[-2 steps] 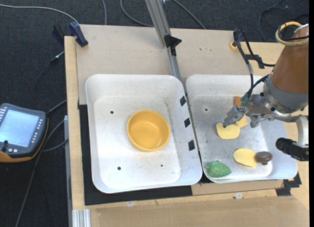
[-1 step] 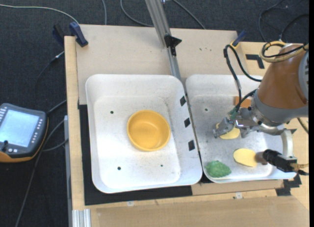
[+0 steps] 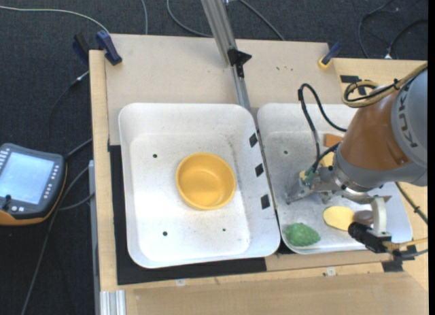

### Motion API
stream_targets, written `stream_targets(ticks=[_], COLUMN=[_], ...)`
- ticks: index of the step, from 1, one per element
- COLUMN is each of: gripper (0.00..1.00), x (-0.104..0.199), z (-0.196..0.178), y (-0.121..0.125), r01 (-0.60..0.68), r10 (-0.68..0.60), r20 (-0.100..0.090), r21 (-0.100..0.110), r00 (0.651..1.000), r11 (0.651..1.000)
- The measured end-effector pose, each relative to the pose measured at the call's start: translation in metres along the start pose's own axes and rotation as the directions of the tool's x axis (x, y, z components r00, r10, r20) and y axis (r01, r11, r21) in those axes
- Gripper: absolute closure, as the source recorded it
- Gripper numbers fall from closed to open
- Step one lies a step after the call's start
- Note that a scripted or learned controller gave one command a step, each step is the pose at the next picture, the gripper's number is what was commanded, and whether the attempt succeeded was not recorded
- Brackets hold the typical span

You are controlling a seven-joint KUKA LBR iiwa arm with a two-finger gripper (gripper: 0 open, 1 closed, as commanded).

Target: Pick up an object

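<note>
Partial "KU" on arm; rest cut off.

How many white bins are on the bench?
2. The left bin holds a yellow bowl. The right bin sits beside it, partly covered by the arm.

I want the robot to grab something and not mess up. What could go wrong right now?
1. The gripper sits low in the right bin, on bare floor. The green object and the pale yellow object lie off to the side, so it may close on nothing.
2. Those two objects lie near the bin's front rim, so a grab there might bump the wall.
3. The black cable loops above the gripper and could snag.
</note>
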State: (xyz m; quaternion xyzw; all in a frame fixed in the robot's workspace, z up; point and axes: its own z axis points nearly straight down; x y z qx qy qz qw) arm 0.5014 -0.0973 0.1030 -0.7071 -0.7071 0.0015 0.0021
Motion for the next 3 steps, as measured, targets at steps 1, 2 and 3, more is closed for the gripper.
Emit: stream_targets(ticks=[1, 2, 3], gripper=[1.00, 1.00, 1.00], x=[0.000, 0.002, 0.002], z=[-0.013, -0.060, -0.102], y=[0.002, -0.006, -0.005], r01=[0.000, 0.000, 0.000], r10=[0.000, 0.000, 0.000], r20=[0.001, 0.001, 0.001], r21=[-0.006, -0.009, -0.009], r00=[1.000, 1.000, 1.000], r11=[1.000, 1.000, 1.000])
